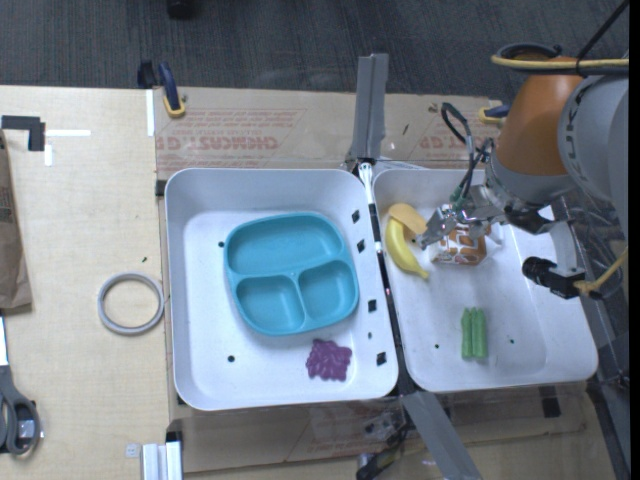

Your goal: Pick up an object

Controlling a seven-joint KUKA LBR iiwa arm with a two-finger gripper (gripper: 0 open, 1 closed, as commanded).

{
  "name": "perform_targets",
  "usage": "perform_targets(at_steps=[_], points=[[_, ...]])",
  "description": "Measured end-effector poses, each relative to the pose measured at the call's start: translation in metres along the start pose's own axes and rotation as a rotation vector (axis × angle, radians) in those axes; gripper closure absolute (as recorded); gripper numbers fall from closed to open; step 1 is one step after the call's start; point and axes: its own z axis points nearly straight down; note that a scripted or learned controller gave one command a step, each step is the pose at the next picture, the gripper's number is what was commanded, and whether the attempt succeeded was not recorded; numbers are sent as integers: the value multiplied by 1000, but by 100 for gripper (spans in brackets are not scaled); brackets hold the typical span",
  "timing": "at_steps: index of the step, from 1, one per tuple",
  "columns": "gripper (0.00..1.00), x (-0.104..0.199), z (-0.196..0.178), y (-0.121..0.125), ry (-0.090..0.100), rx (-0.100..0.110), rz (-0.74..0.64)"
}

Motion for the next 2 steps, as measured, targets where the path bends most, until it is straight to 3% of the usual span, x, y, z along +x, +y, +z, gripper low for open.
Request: perform_targets(at_steps=[1, 2], points=[[0, -7, 26, -10, -21, -33, -229], [100, -8, 11, -6, -23, -44, -228]])
